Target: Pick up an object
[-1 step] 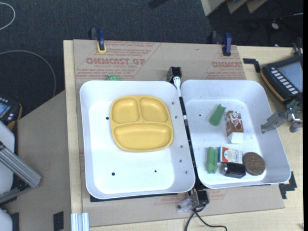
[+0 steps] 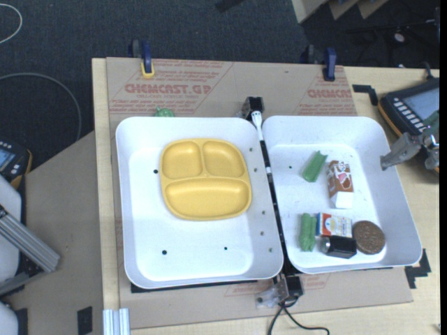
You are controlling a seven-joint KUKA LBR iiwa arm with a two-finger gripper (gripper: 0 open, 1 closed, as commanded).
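The right bin (image 2: 370,135) holds several small objects. A green piece (image 2: 314,166) lies near its middle, with a brown and white packet (image 2: 340,181) beside it. Toward the front lie a second green piece (image 2: 306,231), a small white and orange box (image 2: 336,224), a black block (image 2: 340,246) and a brown round disc (image 2: 369,236). My gripper (image 2: 404,152) sits at the right bin's right rim, outside the bin and away from all the objects. Nothing shows in its grasp.
A yellow divided plate (image 2: 206,179) rests in the left bin (image 2: 188,257). A black and orange device (image 2: 412,110) lies on the bench at far right. Blue clamps (image 2: 146,54) hold the board at the back.
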